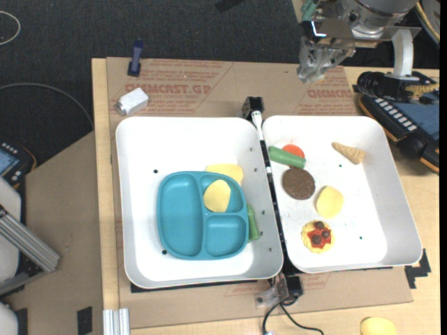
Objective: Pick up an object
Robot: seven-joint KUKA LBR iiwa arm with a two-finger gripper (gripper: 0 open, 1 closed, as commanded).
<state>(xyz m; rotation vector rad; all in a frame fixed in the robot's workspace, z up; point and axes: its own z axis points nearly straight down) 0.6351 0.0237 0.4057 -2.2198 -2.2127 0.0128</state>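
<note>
Gripper [316,65] poised above the bench beyond the right bin [398,208] — finger state impossible to tell. In that bin: carrot [290,153], brown patty [298,183], cone [348,152], small pizza [318,236] — all untouched.

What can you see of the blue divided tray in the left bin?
The blue tray is a teal, plastic-looking dish with rounded corners and three compartments: one long one on its left, two smaller on its right. It lies flat on the floor of the left bin, toward the near edge. A yellow piece rests in its upper right compartment, and a green piece lies against its right rim.
</note>
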